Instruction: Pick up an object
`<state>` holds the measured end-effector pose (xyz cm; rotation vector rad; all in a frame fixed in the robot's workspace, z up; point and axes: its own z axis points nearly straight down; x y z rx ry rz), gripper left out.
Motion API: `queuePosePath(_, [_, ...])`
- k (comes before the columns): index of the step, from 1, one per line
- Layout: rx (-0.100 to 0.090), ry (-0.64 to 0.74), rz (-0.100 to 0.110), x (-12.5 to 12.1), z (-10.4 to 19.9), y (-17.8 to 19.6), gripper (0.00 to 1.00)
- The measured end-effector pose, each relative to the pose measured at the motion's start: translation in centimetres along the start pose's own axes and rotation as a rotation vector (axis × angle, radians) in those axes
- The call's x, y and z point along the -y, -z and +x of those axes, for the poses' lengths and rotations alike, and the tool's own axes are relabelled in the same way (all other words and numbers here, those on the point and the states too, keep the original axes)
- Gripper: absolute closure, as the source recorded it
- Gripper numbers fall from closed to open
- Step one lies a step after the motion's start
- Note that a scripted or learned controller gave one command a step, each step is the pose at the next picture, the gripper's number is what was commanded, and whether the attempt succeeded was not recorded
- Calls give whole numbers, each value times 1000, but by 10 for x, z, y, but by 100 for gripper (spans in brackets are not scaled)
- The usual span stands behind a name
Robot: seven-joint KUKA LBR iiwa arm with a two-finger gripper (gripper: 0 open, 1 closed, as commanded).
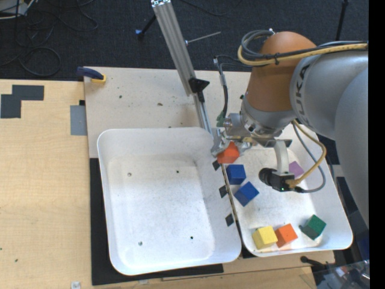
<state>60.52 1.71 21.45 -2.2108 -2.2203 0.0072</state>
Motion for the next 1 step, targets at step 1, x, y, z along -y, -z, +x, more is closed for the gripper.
queuePosePath(1, [1,0,-4,8,49,12,100])
